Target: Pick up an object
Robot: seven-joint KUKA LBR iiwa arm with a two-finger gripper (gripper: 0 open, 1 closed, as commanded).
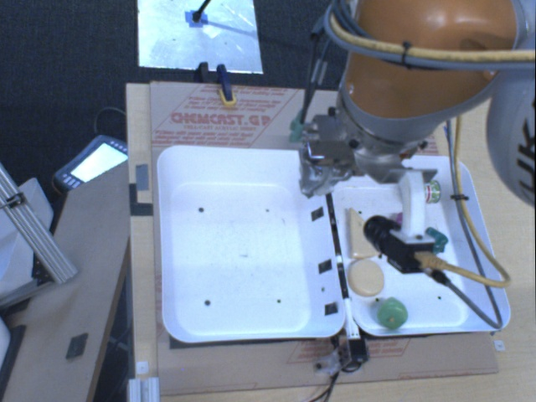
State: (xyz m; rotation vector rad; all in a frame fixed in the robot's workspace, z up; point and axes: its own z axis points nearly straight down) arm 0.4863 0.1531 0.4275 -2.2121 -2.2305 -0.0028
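At the near edge of the cardboard sheet (218,117) on the tabletop (136,124), locate a knot of dark wiring (345,357), in line with the seam between the two bins.

Identify the left bin (234,249) and the right bin (431,304), side by side, touching along that seam.

Find the task items inside the right bin.
- Nearest: green ball (391,312), close to the near wall.
- Just beyond and to the left: cream disc (366,279), just beside the ball.
- Farther again: pale strip (355,231), lying lengthwise near the left wall.
- Toward the far right: small can (431,193) with green and red markings, partly covered by robot hardware.

At mid depth, off the left side of the bins, note an aluminium rail (29,229) and, slightly farther, a small device with a lit screen (90,162).

Locate the pincer (318,178) over the seam, at the far left corner of the right bin, well apart from the green ball and just beyond the far end of the pale strip. Treat the pincer state as undetermined: impossible to tell apart from together. Follow upward to the arm (427,32), grey with an orange shell, entering from the right.

Beyond the bins, note a blue and yellow clamp (224,86) beside a black clamp (202,72) at the far edge of the cardboard sheet. Farthest: shiny metal sheet (199,23).
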